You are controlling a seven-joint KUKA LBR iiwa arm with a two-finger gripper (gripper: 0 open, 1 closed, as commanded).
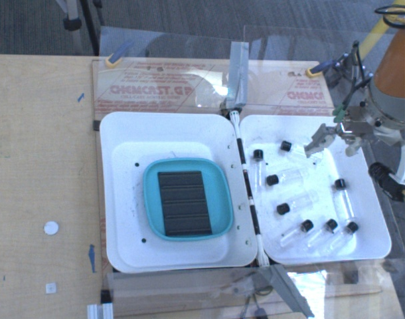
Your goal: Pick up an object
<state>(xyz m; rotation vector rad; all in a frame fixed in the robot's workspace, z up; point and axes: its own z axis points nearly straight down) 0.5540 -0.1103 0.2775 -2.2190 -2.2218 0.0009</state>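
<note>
While the arm (388, 78) reaches in from the upper right of the frame, its gripper (335, 141) hangs over the upper right corner of the right bin (372, 244), its two grey fingers (317, 142) spread apart with nothing between them. Two shallow white bins sit side by side across the middle of the frame. At the centre of the left bin (116, 138) lies a teal tray (153, 201) with rounded corners, and inside that tray rests a dark ribbed block (184, 203), its long side running from the top of the frame toward the bottom. Scattered over the right bin are clear vials with black caps, lying flat. One vial (344, 195) near the right edge has its cap toward the top of the frame and its body running downward. Another vial (287, 176) in the middle lies almost crosswise, cap at its left end. Three vials (315, 234) along the lower right lie slanted, caps toward the upper right. A further capped vial (257, 165) lies close to the bin's left wall, pointing down the frame.
</note>
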